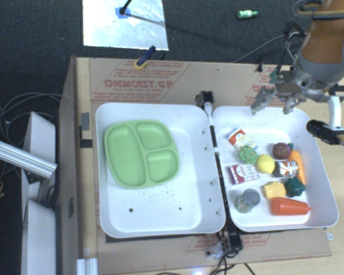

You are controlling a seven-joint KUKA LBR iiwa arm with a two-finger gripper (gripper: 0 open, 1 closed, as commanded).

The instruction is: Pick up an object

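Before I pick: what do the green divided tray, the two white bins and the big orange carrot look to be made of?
Green tray: likely moulded plastic, matte, uniform colour with rounded compartment ridges. White bins: probably thin formed plastic, smooth with rolled rims and a slight sheen. Carrot: looks like toy plastic, evenly orange and faintly glossy.

Matt green plastic tray (141,153); smooth white plastic bins (160,219); cardboard base (143,79).

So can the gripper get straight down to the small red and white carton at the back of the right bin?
Probably yes. The open gripper hangs above the right bin's back edge, and the red and white carton lies exposed on top, with only the green bumpy ball touching its front side.
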